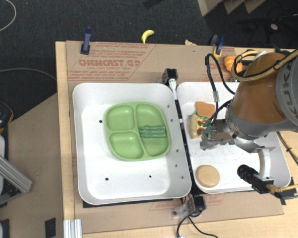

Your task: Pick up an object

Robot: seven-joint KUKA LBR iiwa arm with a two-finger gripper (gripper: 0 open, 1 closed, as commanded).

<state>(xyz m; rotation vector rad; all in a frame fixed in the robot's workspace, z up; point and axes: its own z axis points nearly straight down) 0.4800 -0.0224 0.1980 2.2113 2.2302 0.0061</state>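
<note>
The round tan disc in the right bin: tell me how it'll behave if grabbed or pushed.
The round tan disc lies flat and low, so it would probably slide rather than roll. Its thin profile likely leaves little edge to pinch. It sits near the right bin front wall, so a push may pin it there.

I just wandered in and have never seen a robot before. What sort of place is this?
Most likely a robotics lab or test bench. A grey and orange arm reaches over two white bins on a cardboard-covered bench clamped at the edge, with toy items like a green divided plate and loose cables on dark carpet.
</note>
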